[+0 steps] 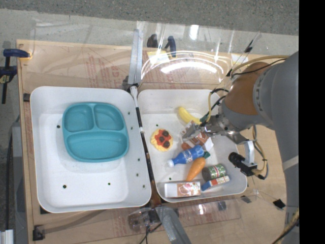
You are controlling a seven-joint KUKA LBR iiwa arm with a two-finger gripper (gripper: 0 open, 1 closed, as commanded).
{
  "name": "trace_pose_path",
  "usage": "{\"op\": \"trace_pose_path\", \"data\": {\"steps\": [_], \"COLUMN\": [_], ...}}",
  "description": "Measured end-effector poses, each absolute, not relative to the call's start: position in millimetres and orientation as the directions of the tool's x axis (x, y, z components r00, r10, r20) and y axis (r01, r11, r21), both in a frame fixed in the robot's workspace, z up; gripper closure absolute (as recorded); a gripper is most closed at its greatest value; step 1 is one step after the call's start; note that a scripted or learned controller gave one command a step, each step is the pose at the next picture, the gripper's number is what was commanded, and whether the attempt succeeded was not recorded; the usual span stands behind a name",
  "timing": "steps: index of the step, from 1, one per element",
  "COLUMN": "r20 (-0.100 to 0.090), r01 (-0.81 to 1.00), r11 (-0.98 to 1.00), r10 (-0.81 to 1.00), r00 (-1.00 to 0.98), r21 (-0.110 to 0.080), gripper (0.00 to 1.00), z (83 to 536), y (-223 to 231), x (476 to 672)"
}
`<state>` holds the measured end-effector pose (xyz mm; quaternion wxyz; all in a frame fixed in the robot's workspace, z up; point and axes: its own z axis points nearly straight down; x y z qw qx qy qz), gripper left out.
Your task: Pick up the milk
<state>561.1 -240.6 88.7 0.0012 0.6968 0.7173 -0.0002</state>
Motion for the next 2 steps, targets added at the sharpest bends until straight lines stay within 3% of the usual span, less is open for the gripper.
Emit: {"op": "trace_pose_path", "data": {"steps": [1,2], "r20": [-0.005,-0.001], "r01": [1.000,0.999], "r11": [0.030,0.055], "r10": [1.000,0.999], "r00": [-0.030,-0.055], "r21": [0.004,0.001], "gripper": [1.00,1.00], "z": [101,181], "y": [-243,-217], "x": [561.9,644.0]}}
